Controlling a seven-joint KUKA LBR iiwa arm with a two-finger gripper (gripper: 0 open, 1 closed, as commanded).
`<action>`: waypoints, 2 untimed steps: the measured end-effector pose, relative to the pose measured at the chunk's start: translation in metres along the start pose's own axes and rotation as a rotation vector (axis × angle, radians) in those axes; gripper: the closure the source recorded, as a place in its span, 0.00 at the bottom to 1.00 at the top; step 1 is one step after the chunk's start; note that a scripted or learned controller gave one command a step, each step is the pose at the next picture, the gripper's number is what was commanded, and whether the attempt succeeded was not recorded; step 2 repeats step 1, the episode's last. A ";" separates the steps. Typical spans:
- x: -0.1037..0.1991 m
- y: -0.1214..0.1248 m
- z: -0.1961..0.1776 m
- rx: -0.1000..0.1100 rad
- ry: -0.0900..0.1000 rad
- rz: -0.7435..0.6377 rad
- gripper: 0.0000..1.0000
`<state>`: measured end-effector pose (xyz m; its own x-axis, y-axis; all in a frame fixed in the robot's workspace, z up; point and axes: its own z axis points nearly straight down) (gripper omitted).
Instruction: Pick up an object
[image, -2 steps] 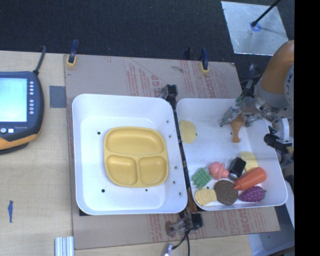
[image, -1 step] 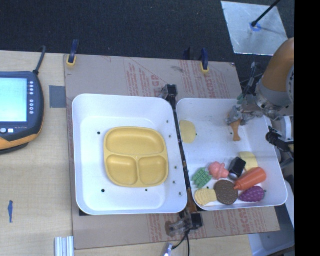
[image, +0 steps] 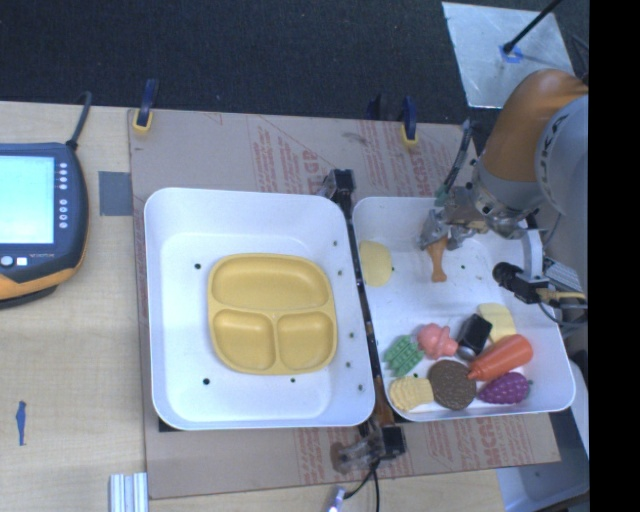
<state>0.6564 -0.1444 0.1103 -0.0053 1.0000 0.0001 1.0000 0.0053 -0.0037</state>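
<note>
My gripper (image: 441, 240) hangs over the upper middle of the right bin (image: 400, 215). A thin orange-brown toy piece (image: 438, 266) sticks out from between its fingers, and they look shut on its top end. The piece points down toward the bin floor. Lower in the same bin lies a cluster of toy food: a green waffle piece (image: 403, 354), a pink piece (image: 436, 340), a black block (image: 474, 332), a pale yellow piece (image: 497, 319), an orange-red carrot (image: 502, 357), purple grapes (image: 505, 388), a brown cookie (image: 452, 384) and a yellow cracker (image: 409, 394).
A pale yellow round piece (image: 376, 263) lies against the right bin's left wall. The left bin (image: 170, 300) holds a yellow divided plate (image: 272, 312). A control tablet (image: 35, 220) rests on the bench at far left. The arm (image: 530, 140) covers the right bin's upper right corner.
</note>
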 end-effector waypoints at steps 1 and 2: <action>0.101 -0.003 -0.083 -0.003 0.001 -0.001 1.00; 0.101 -0.003 -0.083 -0.003 0.001 -0.001 1.00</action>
